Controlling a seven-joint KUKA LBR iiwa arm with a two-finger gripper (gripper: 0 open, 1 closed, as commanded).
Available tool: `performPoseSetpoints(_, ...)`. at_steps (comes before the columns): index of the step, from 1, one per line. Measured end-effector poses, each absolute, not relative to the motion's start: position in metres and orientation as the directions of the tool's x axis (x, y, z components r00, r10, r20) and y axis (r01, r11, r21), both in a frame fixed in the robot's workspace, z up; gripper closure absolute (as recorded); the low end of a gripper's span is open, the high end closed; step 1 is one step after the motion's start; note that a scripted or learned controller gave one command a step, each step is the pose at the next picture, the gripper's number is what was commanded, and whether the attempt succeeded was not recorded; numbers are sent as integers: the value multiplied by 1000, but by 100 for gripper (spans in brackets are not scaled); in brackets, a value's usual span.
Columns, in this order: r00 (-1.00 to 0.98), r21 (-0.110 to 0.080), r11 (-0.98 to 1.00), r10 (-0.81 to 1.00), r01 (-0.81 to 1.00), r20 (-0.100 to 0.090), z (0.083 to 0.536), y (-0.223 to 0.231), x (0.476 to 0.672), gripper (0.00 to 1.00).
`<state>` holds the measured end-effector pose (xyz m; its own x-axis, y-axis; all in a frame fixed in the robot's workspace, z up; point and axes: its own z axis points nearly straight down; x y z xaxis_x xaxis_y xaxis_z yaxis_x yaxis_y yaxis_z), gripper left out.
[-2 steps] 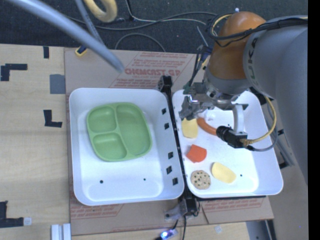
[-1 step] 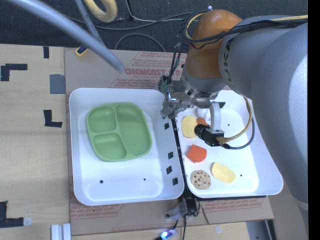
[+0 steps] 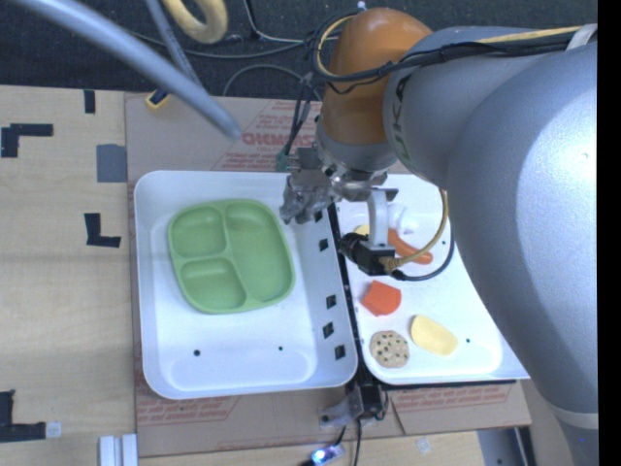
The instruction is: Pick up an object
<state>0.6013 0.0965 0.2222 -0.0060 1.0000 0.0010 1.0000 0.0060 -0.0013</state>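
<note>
Gripper [image 3: 309,200] over bin divider; jaws' state: cannot tell. Red block [image 3: 381,298] (foam-like?) probably light, slightly soft; grip flat sides.

Green tray [image 3: 231,255] crowds left bin [image 3: 155,260] — front strip open.

Green tray [image 3: 231,256] in left bin [image 3: 155,289]; arm [image 3: 466,115] over right bin [image 3: 485,343].

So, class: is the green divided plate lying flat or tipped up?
Flat. The green divided plate lies face up on the left bin's floor, all three compartments showing.
</note>
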Motion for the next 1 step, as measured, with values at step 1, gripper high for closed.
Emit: performPoseSetpoints(1, -2, -2, 2, 1000, 1000, -1, 222, 94, 601, 0)
